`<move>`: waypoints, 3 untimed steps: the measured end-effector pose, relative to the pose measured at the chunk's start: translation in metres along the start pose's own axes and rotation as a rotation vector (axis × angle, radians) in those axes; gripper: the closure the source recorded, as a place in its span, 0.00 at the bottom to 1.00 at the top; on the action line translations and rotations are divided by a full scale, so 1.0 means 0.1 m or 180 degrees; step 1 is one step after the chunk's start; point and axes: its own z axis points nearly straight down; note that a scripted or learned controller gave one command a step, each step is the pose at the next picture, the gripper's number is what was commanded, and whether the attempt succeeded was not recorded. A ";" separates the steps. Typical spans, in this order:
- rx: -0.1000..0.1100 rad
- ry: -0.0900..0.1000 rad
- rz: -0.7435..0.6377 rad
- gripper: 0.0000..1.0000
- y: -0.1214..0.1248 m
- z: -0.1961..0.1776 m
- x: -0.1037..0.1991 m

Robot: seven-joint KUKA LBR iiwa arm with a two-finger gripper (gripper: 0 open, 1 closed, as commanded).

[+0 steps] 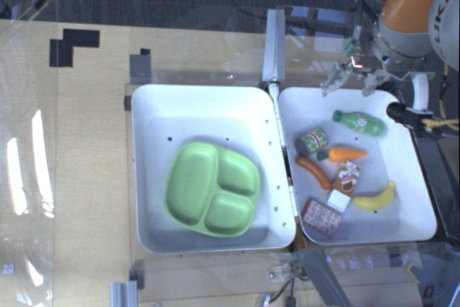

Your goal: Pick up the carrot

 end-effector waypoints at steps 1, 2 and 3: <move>-0.0002 -0.0002 0.0137 0.00 -0.83 0.66 -0.24; -0.0076 -0.0004 0.0290 0.00 -0.86 1.41 -0.42; -0.0116 0.0007 0.0272 1.00 -0.81 1.26 -0.37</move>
